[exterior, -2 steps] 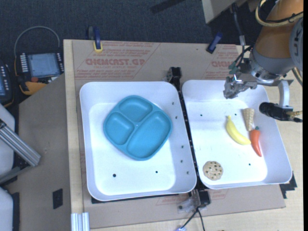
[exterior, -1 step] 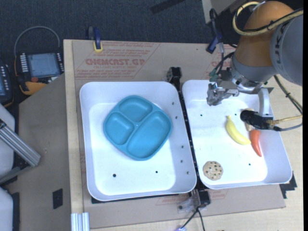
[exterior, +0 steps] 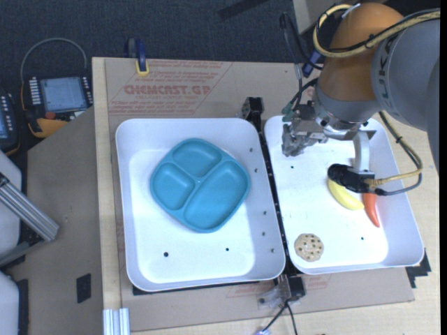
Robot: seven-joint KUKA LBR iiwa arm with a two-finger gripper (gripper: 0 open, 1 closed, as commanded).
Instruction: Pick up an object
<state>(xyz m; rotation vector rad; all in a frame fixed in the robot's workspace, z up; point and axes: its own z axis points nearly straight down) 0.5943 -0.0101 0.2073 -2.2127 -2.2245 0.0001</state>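
Nearest the camera, in the right bin (exterior: 401,246), a round cookie (exterior: 309,246) lies flat close to the bin's near-left corner, well apart from everything else. Further in, toward the right wall of the same bin, a yellow banana (exterior: 345,195) and an orange carrot (exterior: 372,209) lie just beside each other, apparently touching. The banana's long axis runs diagonally, from upper left to lower right in the view; its upper end is dark. The carrot's long axis runs nearly parallel to the bin's right wall, with its tip pointing toward the near edge.

In the left bin (exterior: 140,250), a blue divided plate (exterior: 200,184) rests near the centre, with three compartments and no contents visible.

At the far end of the right bin, the gripper (exterior: 296,142) hangs low over the bin's far-left corner, beneath the grey wrist and orange band of the arm. The gripper is seen from above amid cables and brackets; whether it is spread or pressed together cannot be determined, and no object is visible in it.

The relation governing the coming move: the banana and carrot lie to the gripper's near-right, near in range; the cookie lies almost straight toward the near edge, farther off. A grasp on the banana would likely call for closing across its diagonal axis. The adjacent carrot presents a risk of interference. No object appears to have been picked up yet.

The bins rest on a brown board (exterior: 188,82) covering the tabletop.
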